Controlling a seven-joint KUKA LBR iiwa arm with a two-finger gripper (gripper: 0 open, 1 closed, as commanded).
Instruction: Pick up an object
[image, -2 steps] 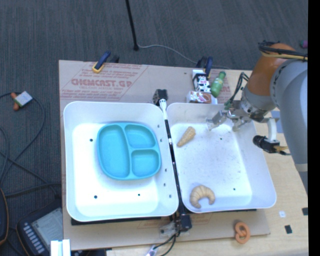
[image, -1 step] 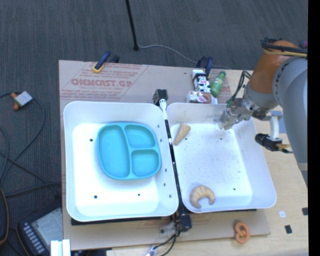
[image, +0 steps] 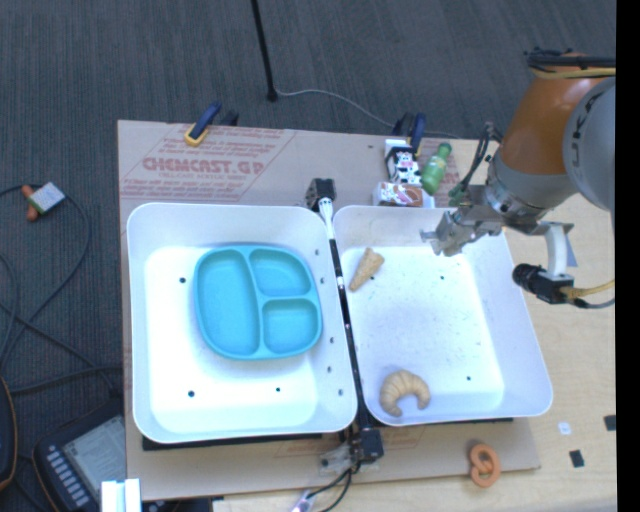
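The grey two-finger gripper (image: 452, 238) hovers over the right white bin's (image: 520, 345) far edge; whether it is open or closed I cannot tell. The tan cone-shaped pastry (image: 366, 268) lies nearest, to its left, long axis slanting; the golden croissant (image: 404, 391) sits well apart near the front wall; nothing stands between; the blue compartment tray (image: 258, 302) fills the left bin.

My fingers (image: 449, 240) hang over the right bin's (image: 520, 340) twelve o'clock edge. Inside it, the cone (image: 367, 268) lies at ten o'clock, the croissant (image: 404, 390) at six. The divided plate (image: 257, 302) sits in the left bin (image: 150, 340).
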